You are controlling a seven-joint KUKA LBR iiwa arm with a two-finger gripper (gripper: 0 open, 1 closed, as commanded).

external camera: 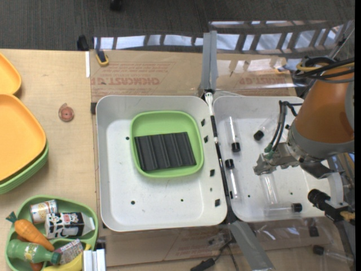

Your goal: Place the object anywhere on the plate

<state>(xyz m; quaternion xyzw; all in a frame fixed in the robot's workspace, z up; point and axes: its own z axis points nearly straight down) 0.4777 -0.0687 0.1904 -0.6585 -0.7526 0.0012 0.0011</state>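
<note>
- So, starting at the gripper point(265, 167): it's low over the right bin point(248, 205), pointing down-left, and I honestly can't tell what state it's in, because the business end is a small grey blur from this angle.
- Just below it there's a clear tube-like object point(269, 188) lying on the bin floor. It's see-through with a dark end further down, so it nearly vanishes against the white. My guess is that's the target, but I can't say whether it's touching the gripper or merely beside it.
- Other bits in the same bin: a long clear marker point(232, 133) with a dark cap near the divider, another one point(231, 179) below it, and a small black piece point(259, 134).
- Further out, the grey arm with its orange band point(326, 103) comes in from the right.
- Over in the left bin point(113, 168) sits the green plate point(166, 121), with a dark ribbed mat point(167, 151) on it and nothing else that I can make out.
- Progress-wise: looks like early days. Nothing delivered to the plate, so the pick, the carry across the divider and the drop are all left.
</note>
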